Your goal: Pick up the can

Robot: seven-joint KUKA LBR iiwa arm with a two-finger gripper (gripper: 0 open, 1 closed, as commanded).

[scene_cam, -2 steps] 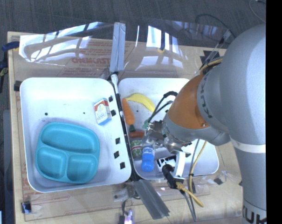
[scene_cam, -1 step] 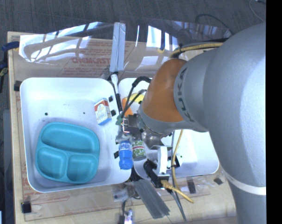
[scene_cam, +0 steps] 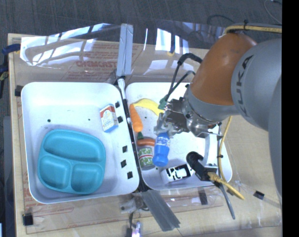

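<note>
The gripper [scene_cam: 165, 128] hangs over the right bin [scene_cam: 223, 174] above a blue bottle [scene_cam: 161, 150], its grip state impossible to tell, so it should shift toward the can [scene_cam: 145, 152] (by the divider, beside that bottle) and descend centred.

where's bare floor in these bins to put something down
Free: the left bin's back half, behind the blue tray and left of the small carton. Crowded: the right bin, where can, blue bottle, carrot, banana and arm bunch together.
</note>
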